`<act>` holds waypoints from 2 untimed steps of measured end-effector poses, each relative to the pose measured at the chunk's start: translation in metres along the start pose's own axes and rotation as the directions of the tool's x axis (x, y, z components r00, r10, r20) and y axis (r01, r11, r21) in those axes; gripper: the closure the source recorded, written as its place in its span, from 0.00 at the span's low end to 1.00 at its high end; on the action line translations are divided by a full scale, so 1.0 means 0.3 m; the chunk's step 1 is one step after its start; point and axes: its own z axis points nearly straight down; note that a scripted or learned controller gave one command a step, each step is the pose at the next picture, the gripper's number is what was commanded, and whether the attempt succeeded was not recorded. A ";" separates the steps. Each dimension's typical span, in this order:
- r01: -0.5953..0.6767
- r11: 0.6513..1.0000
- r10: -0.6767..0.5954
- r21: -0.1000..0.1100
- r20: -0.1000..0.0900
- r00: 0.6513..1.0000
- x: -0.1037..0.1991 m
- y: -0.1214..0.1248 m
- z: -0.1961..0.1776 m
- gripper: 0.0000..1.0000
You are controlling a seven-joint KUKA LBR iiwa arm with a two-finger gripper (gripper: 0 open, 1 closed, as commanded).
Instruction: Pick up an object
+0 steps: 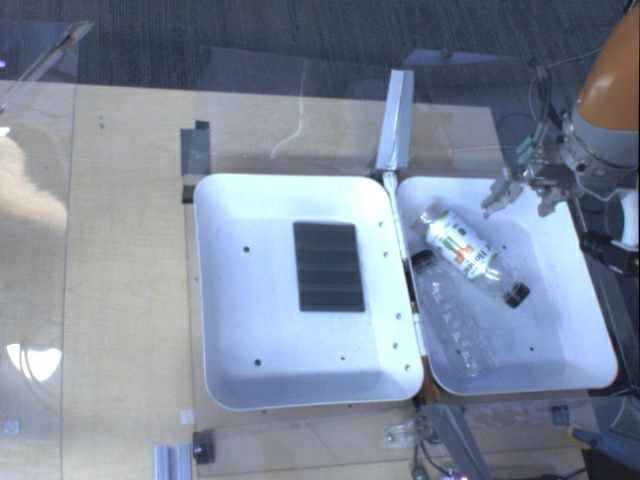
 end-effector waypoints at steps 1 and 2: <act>0.180 0.983 -0.180 -0.017 0.011 0.984 -0.165 0.054 0.447 0.00; 0.235 0.972 -0.235 -0.009 0.017 0.972 -0.055 0.072 0.590 0.00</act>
